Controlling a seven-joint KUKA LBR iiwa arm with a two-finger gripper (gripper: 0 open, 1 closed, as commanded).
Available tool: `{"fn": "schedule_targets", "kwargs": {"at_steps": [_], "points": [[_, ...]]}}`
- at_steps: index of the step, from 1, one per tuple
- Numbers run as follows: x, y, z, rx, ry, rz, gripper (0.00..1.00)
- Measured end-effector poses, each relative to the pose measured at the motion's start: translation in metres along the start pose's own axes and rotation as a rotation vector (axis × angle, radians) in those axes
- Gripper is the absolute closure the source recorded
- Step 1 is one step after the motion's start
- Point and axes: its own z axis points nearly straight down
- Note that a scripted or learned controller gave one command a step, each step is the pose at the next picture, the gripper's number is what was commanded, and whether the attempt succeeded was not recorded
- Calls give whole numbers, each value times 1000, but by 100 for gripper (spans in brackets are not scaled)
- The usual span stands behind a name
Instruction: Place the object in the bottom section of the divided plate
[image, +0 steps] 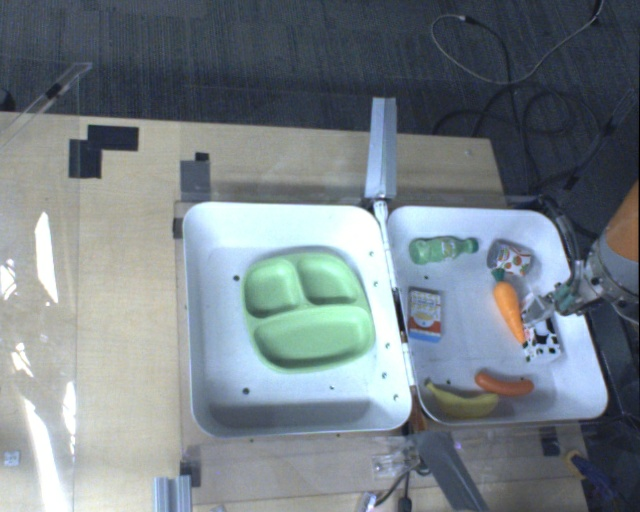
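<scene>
Divided plate (308, 318), pale green, sits in the middle of the left white bin (210, 400), left of frame centre; its two small sections lie toward the top of the frame and its one wide section toward the bottom, and all three look bare; the right white bin (585, 400) touches the left one along a metal divider and holds the loose items. Arm (622, 250), grey with an orange band, enters at the right edge of the frame at mid height; its gripper (548, 312) reaches leftward over the right side of the right bin, just right of the carrot (509, 310) and just above the black-and-white spotted carton (545, 343), so close to both that contact cannot be judged; how far the fingers are parted cannot be told, and nothing is visibly held between them. Banana (462, 401) lies along the bottom edge of that bin with the red sausage (505, 383) just above and right of it; the green bottle (443, 249) lies on its side near the top; the small printed box (425, 313) lies near the left wall; a crumpled packet (510, 261) lies above the carrot. The plate is well apart from the gripper, across the divider to the left.
</scene>
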Motion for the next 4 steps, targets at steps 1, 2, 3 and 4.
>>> {"fn": "schedule_targets", "kwargs": {"at_steps": [1, 2, 3, 4], "points": [[9, -24, -36, -2, -3, -152, 100], [9, -24, -36, -2, -2, -152, 0], [8, -21, -48, -10, -10, -157, 100], [-9, -25, -101, -4, -5, 257, 100]]}}
